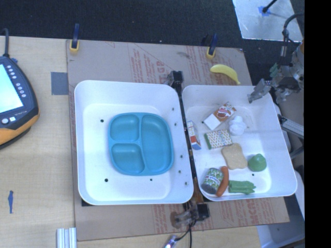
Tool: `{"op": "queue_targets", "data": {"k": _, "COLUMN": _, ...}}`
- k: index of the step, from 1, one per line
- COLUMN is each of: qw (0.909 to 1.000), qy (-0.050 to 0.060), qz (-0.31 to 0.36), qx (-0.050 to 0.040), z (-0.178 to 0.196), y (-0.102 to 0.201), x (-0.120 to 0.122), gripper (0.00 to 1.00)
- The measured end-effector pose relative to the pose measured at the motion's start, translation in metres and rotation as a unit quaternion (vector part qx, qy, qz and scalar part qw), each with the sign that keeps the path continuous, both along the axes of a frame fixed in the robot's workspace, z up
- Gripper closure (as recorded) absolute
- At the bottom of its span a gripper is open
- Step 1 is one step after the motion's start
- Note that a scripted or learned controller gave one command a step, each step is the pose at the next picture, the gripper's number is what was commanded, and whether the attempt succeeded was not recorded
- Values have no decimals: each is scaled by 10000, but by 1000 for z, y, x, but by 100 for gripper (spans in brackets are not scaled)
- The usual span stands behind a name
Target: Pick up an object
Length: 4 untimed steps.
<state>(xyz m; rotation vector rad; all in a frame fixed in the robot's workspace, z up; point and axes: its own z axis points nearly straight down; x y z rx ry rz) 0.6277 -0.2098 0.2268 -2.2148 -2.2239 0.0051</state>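
Seeing the claw [258,93] hanging over the far right corner of the right bin [282,187], above the rim, gripping nothing visible; spread or pressed together, not telling from this angle. Finding all candidates inside that bin: red-and-white carton [223,114] and white lump [237,126] lying nearest the claw, patterned green packet [218,138] just nearer, toast slice [234,156] touching it, green ball [257,163] right of the toast, then can [211,180], sausage [223,180] and green vegetable [241,186] bunching along the near wall. Noting a thin tube [193,135] lying along the left wall. Judging the carton the easiest pick: probably light, stiff, flat-sided, sitting a little apart; pinching across its short sides looking best. Expecting the toast to be too flat for a clean grip and the ball to be rolling away under a sloppy close. Guessing the can to be slippery, with the sausage crowding it. Spotting a banana [225,72] lying outside on the cardboard, far side. Leaving the left bin [88,190] alone, holding just a blue divided plate [140,142].
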Motion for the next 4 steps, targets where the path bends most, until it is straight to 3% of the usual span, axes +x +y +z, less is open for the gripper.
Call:
{"op": "queue_targets", "data": {"k": 1, "qw": 10000, "qy": -75, "qz": -7, "qx": -13, "z": -116, "y": 59, "x": 10, "gripper": 0}}
{"op": "queue_targets", "data": {"k": 2, "qw": 10000, "qy": -13, "qz": 4, "qx": 1, "z": -135, "y": 101, "x": 29, "gripper": 0}}
{"op": "queue_targets", "data": {"k": 3, "qw": 10000, "qy": 2, "qz": -9, "qx": 7, "z": -135, "y": 83, "x": 23, "gripper": 0}}
{"op": "queue_targets", "data": {"k": 4, "qw": 10000, "qy": 5, "qz": 2, "qx": -2, "z": -135, "y": 104, "x": -47, "gripper": 0}}
